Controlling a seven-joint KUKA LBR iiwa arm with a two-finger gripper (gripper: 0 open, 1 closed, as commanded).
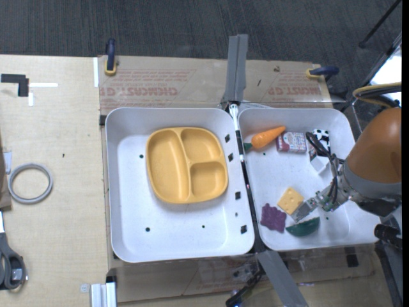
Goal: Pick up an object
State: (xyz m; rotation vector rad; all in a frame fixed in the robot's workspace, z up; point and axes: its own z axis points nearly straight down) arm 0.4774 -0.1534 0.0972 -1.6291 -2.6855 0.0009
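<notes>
Claw (311, 204) low in right shallow white bin (339, 232), just above dark green curved piece (303, 227), beside yellow cheese-like wedge (291, 200) and purple scrap (273, 217); finger state impossible to tell. Probably lined up for green piece. Divided yellow plate (187, 164) alone in left bin (128, 190).

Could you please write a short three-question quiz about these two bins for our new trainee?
1. True or false: the yellow tray lies in the left bin.
2. Which lies nearest the hand? A) carrot B) green piece C) red carton
3. Fill in: the purple piece lies in the ___ bin.

Key: 1 true; 2 B; 3 right.
</notes>
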